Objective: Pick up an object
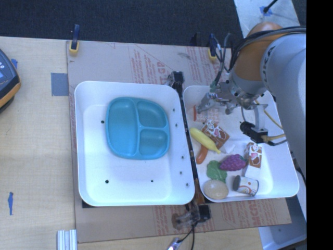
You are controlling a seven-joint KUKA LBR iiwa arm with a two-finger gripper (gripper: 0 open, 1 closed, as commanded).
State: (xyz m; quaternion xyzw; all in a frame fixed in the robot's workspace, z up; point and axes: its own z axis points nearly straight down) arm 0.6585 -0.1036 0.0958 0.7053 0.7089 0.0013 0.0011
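Observation:
The right white bin (283, 184) holds several toy foods: a yellow banana (204, 139), an orange carrot (202, 154), a brown-and-white packet (215, 133), purple grapes (232, 162), a green leafy piece (216, 170), a beige round piece (215, 189), a small can (244, 184) and a small carton (254, 155). My gripper (214, 107) hangs over the far end of this bin, above and behind the packet and banana. Its two fingers stand spread apart, open, with nothing between them.
The left white bin (93, 191) carries a blue divided plate (138, 127). The grey arm with its orange band (255, 61) covers the right bin's far right corner. A black cable plug (252, 131) hangs beside the carton. A yellow-edged device (8, 82) lies at the far left.

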